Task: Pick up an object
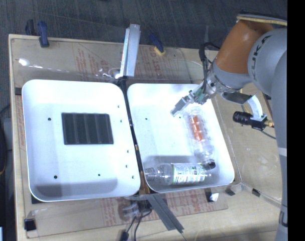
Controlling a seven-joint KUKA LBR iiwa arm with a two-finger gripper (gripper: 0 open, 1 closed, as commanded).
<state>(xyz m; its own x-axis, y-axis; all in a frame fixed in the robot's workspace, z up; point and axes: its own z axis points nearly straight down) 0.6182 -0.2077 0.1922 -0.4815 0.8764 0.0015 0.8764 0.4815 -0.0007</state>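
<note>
In the right bin (pixel 157 139) lie two clear plastic bottles. One with an orange label (pixel 199 132) runs from the upper middle down to a dark cap near the bin's right side. The other, with a green and white label (pixel 178 173), lies along the bin's front wall. My gripper (pixel 185 104) hangs over the upper part of the right bin, just up and left of the orange-label bottle's top end. Nothing shows between its fingers.
The left bin (pixel 41 164) holds a dark ribbed rectangular pad (pixel 87 128). A grey metal bar (pixel 130 50) stands behind the seam between the bins. Blue clamps (pixel 42 33) sit on the bench's back edge. The arm's orange band (pixel 235 49) is at the upper right.
</note>
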